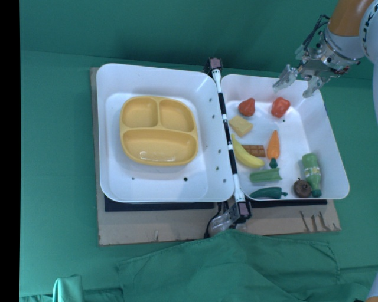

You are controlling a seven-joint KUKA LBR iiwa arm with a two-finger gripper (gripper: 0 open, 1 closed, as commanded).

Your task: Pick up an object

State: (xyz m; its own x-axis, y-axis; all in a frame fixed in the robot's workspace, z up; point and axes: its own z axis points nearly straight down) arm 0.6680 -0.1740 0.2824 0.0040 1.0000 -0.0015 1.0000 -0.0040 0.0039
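— Where is the hand [300,81]?

— High over the far edge of the right bin [333,150], at the end of the grey arm with its orange band [348,15]. Its fingers are spread apart, one tip at the left and one at the right, with nothing between them and nothing touching them.

— What lies beneath it?

— Closest are a red pepper [280,107] and a red strawberry [247,107], side by side near the bin's far wall. The pepper sits just below the hand in the view, but apart from it.

— And the remaining items?

— A pale yellow wedge of cheese [240,125], a banana [245,154], a brown chocolate bar [253,150] touching the banana, an upright-pointing carrot [273,145], a green celery piece [265,175], a dark green chili [267,192], a green bottle [311,172] and a small brown fruit [302,188] right beside the bottle's base.

— The left bin [112,165]?

— It holds a yellow divided plate [158,130] with three compartments.

— And the surface?

— Both bins rest on a brown board [147,230] on a tabletop covered in green cloth [53,147]. A black-and-white hinge strip [227,135] runs between the bins. More green cloth is bunched at the near edge.
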